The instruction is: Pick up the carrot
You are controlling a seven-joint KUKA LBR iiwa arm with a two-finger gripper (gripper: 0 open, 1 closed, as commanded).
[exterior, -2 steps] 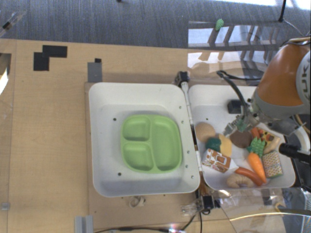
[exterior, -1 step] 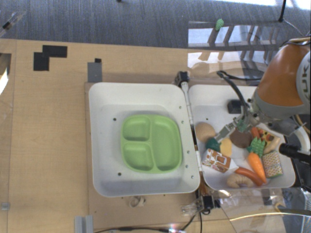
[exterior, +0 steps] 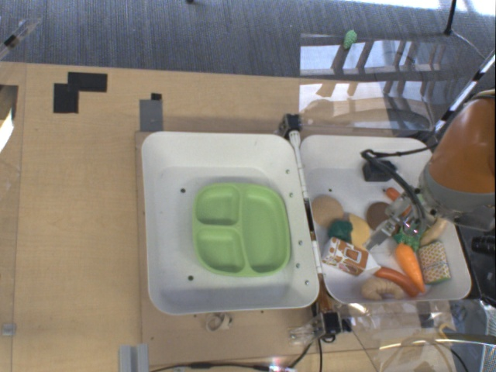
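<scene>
Orange and tapered, the carrot [exterior: 410, 263] is lying in the right-hand shallow white bin [exterior: 341, 161], near that bin's front right corner, its thick leafy end pointing up towards the claw [exterior: 400, 228] and its tip towards the front rim. The claw, of grey metal, is being held just above the carrot's green top, and whether it is touching cannot be told. Its state is not being shown clearly either: whether it is apart or together cannot be told. The grey arm with the orange band [exterior: 463, 152] is reaching in from the right over the bin's far right corner.

Around the carrot, other play foods are crowding the bin: a red sausage-shaped piece [exterior: 397, 280] just to its left, a pale brown potato-like lump [exterior: 376, 287] at the front rim, a small printed carton [exterior: 346, 256], a dark green broccoli-like piece [exterior: 339, 229] and a tan round bun [exterior: 327, 207].

In the left-hand white bin [exterior: 167, 208], a light green plastic plate with three compartments [exterior: 241, 229] is resting in the middle. Both bins are sitting side by side on the pale wooden worktop [exterior: 70, 223].
</scene>
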